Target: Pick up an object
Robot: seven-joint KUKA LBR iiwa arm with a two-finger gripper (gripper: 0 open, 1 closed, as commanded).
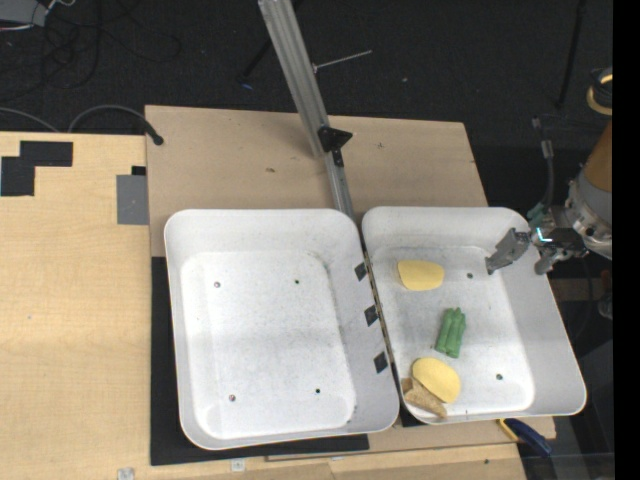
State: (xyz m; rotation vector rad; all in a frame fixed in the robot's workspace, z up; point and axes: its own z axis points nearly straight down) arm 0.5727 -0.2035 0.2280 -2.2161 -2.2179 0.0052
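1. Cut off at the frame's right edge: the arm (597,183), leaving just the wrist and gripper (528,251) in sight.
2. Too small and dark to tell: whether that gripper is open or closed.
3. Partly hidden at lower centre: a tan scrap (424,400), tucked under the lower yellow piece (437,378) at the right bin's (545,368) near rim.
4. Mostly hidden under that bin's lower right corner: something blue and yellow (522,431), unidentifiable.

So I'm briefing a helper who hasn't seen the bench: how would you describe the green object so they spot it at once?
Look at the right-hand white bin, the one nearest the arm. The green object lies near its middle, between two yellow pieces, one above it and one below. It alone is green, slim and ridged.
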